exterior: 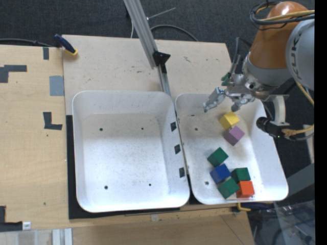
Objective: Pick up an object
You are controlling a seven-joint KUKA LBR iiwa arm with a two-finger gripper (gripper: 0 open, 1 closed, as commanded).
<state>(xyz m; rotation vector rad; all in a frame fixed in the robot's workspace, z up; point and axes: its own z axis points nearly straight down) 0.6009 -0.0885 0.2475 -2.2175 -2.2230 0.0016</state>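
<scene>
White, matt plastic makes both bins, each a shallow tray with rounded corners and a raised rim; the left bin (82,137) has a faintly speckled floor and four small dark dots. The right bin (273,172) holds seven small cubes with hard edges and flat, dull faces. A yellow cube (229,119) sits nearest the arm, with a purple cube (235,135) touching its lower corner. Further down, a dark green cube (218,156) rests against a blue cube (220,173); beside that come two more green cubes (241,174) (228,188) and an orange cube (246,189), all packed close together.

Above the far end of the right bin hangs the gripper (225,102), metal and shiny, its two fingers spread apart with nothing between them. One fingertip (210,105) points down-left, the other is near the yellow cube's upper edge; whether it touches cannot be told from this angle. The arm (278,40), a smooth orange dome with a grey shell, is cut off at the right and top edges. Grey letters on the shell read roughly "KU", the rest lost at the frame edge. Black cables loop round the wrist.

Pale wood forms the bench (102,60), marked with grey tape patches. A ribbed aluminium bar (140,22) crosses it at a slant and hides part of the bins' shared rim. A blue and yellow clamp (65,44) lies far left, too small to make out well.
</scene>
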